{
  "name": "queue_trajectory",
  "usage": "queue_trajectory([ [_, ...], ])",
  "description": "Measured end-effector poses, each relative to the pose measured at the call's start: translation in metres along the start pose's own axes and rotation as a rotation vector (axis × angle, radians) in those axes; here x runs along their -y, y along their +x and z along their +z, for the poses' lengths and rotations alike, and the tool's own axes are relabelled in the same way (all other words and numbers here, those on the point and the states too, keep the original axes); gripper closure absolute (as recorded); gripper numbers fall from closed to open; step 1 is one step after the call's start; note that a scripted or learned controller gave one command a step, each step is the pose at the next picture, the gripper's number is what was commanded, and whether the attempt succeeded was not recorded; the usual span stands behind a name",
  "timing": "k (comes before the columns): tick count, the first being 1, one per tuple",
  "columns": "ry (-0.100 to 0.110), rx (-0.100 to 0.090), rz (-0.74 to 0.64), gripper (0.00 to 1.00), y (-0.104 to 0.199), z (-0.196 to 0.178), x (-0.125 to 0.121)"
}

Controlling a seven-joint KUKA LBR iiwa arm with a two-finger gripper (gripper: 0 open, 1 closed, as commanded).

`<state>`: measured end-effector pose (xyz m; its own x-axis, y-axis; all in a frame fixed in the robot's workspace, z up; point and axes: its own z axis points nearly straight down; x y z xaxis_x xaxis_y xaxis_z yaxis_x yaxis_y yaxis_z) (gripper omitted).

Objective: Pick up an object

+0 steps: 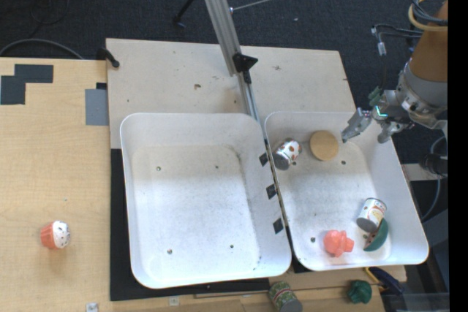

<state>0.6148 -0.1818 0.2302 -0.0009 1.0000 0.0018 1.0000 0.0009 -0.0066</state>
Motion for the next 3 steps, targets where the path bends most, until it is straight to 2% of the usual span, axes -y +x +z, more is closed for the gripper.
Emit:
queue_trajectory([
  [1,-0.004,0.001,-0.002,0.0,0.0,-0.002,-0.001],
  [3,0.002,-0.001,-0.003,0.0,0.005,0.125,0.0],
])
